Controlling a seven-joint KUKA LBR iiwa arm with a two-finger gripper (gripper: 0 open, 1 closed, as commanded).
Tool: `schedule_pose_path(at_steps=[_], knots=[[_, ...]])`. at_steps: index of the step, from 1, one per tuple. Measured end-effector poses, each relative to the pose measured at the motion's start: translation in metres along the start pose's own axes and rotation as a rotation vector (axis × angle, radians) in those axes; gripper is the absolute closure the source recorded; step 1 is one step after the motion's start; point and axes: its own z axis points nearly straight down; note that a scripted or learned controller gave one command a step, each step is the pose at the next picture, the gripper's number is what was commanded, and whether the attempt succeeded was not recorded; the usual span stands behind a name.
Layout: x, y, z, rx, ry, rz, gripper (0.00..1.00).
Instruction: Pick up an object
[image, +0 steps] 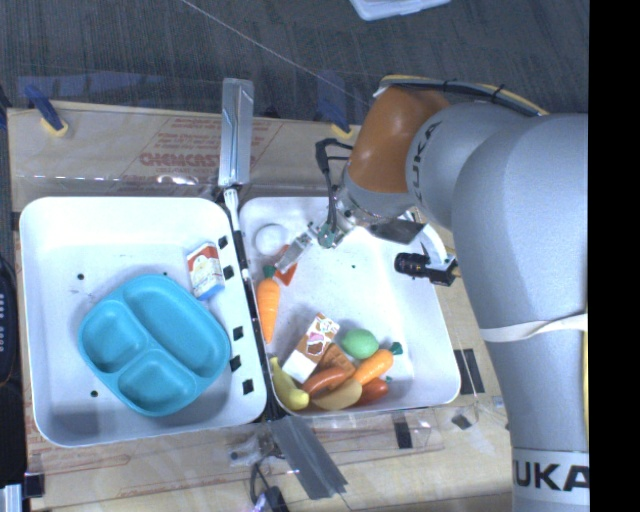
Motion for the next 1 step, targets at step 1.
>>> schedule_pose_path(at_steps=[1], knots=[[0.0734,-0.0632,-0.0124,0.007,0.003,-0.002,0.0]])
